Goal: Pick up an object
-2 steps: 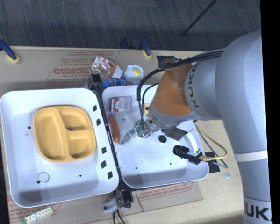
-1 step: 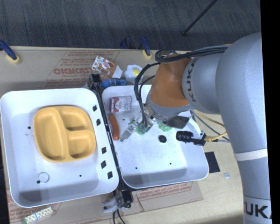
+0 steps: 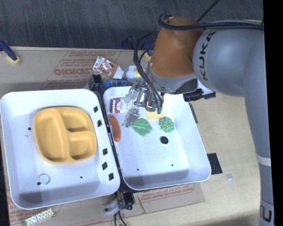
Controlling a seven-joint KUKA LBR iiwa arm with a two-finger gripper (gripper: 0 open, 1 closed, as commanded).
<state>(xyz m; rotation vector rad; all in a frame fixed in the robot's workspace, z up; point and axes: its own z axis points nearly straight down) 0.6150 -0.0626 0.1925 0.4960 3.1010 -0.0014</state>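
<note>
Here, the shallow white left bin holds a yellow three-compartment plastic tray. The shallow white right bin holds a small black disc, an orange toy sausage, a knobbly green ball and a flat green leaf-shaped toy. The leaf lies just below the metal two-finger hand; whether that hand is open or closed, I cannot tell.

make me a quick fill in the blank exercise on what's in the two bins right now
1. The yellow divided tray lies in the ____ bin.
2. The orange sausage lies along the right bin's ____ wall.
3. The gripper hangs over the ____ bin.
4. The green leaf lies to the ____ of the green bumpy ball.

Missing words: left; left; right; left
</note>
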